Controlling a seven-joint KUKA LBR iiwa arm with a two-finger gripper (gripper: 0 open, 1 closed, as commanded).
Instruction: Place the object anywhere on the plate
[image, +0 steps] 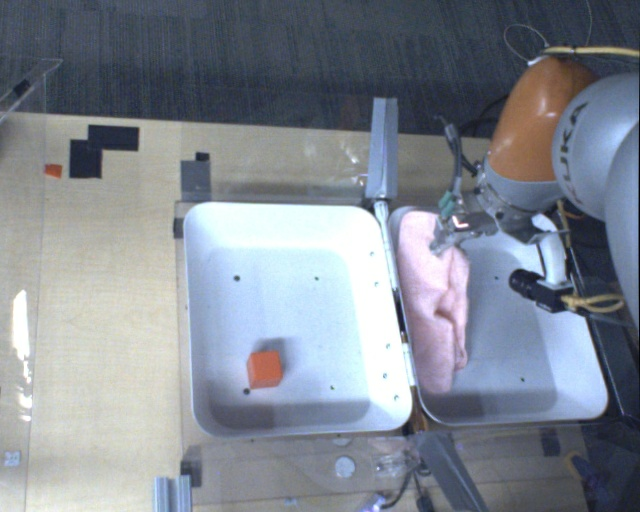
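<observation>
- Pink cloth (437, 310), soft and rumpled, is seen lying along the left wall of the right bin (560, 400), its long axis running from the bin's far wall toward its near wall.
- At the far end of that cloth the gripper (452, 228) is placed, directly over or touching the fabric; contact cannot be confirmed.
- How far the gripper is open, and whether any cloth is caught in it, cannot be told.
- An orange cube (265, 369) is found in the left bin (200, 300), well apart from the cloth, to its left and toward the near wall.
- No plate can be made out beside the cloth.
- The arm is reached in from the right of the cloth, wrist bent down over the right bin's far left corner, its orange band (530, 120) held above.
</observation>
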